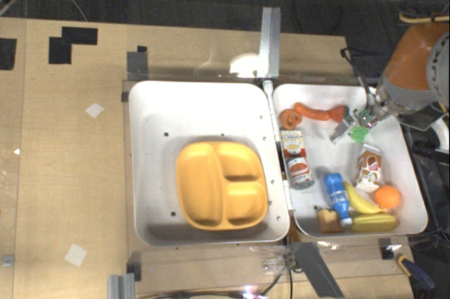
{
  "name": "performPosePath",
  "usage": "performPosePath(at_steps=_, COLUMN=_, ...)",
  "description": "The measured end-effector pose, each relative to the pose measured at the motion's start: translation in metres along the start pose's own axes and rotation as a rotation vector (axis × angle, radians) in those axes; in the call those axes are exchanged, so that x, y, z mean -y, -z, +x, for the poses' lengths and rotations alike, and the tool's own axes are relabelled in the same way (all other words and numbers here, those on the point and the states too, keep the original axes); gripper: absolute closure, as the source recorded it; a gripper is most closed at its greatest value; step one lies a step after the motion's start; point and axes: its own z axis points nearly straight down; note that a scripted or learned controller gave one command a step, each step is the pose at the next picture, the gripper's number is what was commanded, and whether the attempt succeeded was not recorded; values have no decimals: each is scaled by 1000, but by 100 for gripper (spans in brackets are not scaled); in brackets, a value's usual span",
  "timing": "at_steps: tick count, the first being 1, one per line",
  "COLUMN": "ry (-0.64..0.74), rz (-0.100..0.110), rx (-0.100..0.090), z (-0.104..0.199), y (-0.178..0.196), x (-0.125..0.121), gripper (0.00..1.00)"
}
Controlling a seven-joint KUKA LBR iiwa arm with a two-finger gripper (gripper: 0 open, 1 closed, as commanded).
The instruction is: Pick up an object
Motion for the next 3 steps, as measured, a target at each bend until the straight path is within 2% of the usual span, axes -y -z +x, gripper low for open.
performPosePath(at_steps=1, ry=-299, rz=0, rx=1, z=1, y=-23, x=-53, gripper=0)
performPosePath(at_steps=2, ry=-296, rz=1, rx=-1, z=17, y=-24, x=-34, gripper=0)
performPosePath(at_steps=3, ry=-274, rz=1, rx=0, z=3, y=-24, x=-23, gripper=0)
